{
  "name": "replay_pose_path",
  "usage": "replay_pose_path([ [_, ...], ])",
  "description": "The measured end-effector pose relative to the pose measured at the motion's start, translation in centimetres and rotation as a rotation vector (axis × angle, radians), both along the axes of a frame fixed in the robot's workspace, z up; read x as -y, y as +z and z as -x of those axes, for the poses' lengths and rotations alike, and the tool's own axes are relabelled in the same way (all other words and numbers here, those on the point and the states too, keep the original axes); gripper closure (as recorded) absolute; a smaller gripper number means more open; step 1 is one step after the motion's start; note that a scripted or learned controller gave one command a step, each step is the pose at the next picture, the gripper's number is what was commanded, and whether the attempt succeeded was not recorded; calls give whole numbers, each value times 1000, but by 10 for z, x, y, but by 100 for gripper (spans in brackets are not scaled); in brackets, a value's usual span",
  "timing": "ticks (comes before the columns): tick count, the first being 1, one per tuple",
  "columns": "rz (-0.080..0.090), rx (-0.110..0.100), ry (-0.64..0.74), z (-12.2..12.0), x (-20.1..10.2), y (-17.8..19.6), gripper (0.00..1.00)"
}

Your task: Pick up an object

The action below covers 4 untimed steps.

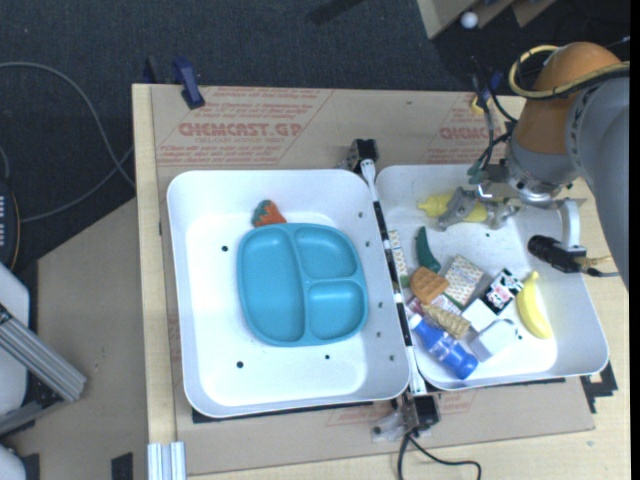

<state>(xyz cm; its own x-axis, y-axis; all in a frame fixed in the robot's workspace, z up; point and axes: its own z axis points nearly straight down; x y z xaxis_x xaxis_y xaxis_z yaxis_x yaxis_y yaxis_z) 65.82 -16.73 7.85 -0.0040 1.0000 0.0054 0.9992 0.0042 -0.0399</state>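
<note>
In the left bin (200,268) a blue divided plate (300,281) lies flat, and a small orange and green toy (266,212) rests just beside its upper rim; both are well apart from the arm, so they are probably not the target now. The right bin (590,343) holds the candidates: a dark green piece (426,249) near the dividing wall, a tan waffle-like item (429,286), a speckled block (462,279), a blue bottle-like object (446,348), a black and white toy (505,291) and a banana (535,309). They lie crowded, many touching, so a descent there could pinch two things or push one aside. At the upper part of this bin the gripper (478,208) hangs low over a small yellow object (437,206), which lies just beside its left finger. Whether it is clenched or released cannot be told, and nothing is seen between the tips. The risk is that the jaws close beside the yellow object and it slips toward the bin wall, so the grasp comes up empty.
</note>
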Motion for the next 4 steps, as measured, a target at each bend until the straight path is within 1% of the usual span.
replay_pose_path([
  [1,6,38,-5,70,29,6,0],
  [2,7,2,-7,-1,-32,6,0],
  [3,13,0,-11,0,-66,5,0],
  [4,5,37,-6,123,-64,5,0],
])
